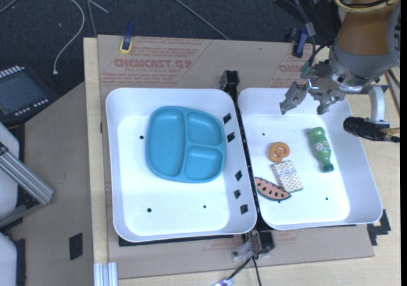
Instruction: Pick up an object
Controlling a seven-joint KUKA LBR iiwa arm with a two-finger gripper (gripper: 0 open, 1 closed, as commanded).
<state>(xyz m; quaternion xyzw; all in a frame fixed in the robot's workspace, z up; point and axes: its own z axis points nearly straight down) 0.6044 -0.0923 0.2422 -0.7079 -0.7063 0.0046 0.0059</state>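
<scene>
Nearest me in the right bin (356, 211) lies the watermelon slice (272, 189), thin and flat, which I judge hard to get fingers under. Just beyond it, touching or nearly so, is a small patterned packet (287, 175), probably light and soft. Then the round orange piece (278, 151), like a little doughnut. Off to its right lies the green bottle (320, 148), on its side with its neck toward me. I would go for the bottle: it looks like stiff, light plastic (perhaps a bit slick), and its rounded body gives two sides to close across at the middle. Farther back, over the bin's far edge, hangs the gripper (307, 100), its fingers spread wide apart with nothing between them. The left bin (121, 170) holds a blue divided plate (186, 143).
</scene>
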